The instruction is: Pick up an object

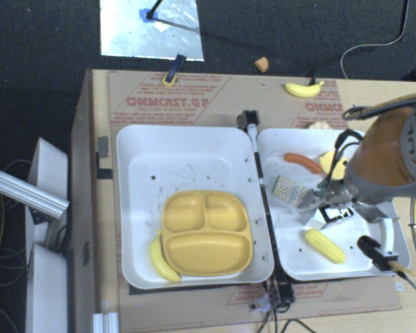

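In the right bin (284,255), my gripper (316,200) hangs low near the middle, at the end of the grey and orange arm coming in from the right. Just to its left lies a small grey-and-white patterned block (286,186), very close to the gripper tip. A yellow corn cob (324,245) lies in front of the gripper. Behind it lies an orange-red sausage (302,161), and beside that a yellow piece (327,161) is partly hidden by the arm.
The left bin (142,151) holds a yellow divided plate (206,232) with a banana (161,261) against its front left edge. A second banana (303,88) lies on the cardboard behind the right bin. The ridge between the bins runs just left of the patterned block.
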Controlling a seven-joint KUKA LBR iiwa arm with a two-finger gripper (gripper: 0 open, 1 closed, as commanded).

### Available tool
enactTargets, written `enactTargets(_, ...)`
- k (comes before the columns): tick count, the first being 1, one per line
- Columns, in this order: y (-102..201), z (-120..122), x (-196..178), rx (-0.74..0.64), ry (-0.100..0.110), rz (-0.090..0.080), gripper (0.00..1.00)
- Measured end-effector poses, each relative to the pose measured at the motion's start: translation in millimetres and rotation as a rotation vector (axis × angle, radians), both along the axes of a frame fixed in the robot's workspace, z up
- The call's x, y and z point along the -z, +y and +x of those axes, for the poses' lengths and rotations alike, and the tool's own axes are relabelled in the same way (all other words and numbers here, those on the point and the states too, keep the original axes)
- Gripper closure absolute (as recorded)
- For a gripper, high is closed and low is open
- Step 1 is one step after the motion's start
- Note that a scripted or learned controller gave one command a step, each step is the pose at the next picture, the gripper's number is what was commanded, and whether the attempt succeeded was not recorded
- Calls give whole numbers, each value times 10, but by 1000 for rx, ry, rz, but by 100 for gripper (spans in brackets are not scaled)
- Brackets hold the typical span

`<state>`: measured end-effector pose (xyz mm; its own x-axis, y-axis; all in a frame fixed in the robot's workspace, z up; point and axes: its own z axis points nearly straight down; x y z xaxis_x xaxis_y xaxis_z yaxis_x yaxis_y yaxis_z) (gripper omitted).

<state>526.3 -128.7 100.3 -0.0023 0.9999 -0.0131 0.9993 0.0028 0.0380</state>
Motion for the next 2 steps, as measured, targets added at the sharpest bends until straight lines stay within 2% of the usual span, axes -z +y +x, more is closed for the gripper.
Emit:
enactTargets(1,-121,351,92,-2,21,13,0)
enactTargets(2,-254,703,-343,-1,33,11,0)
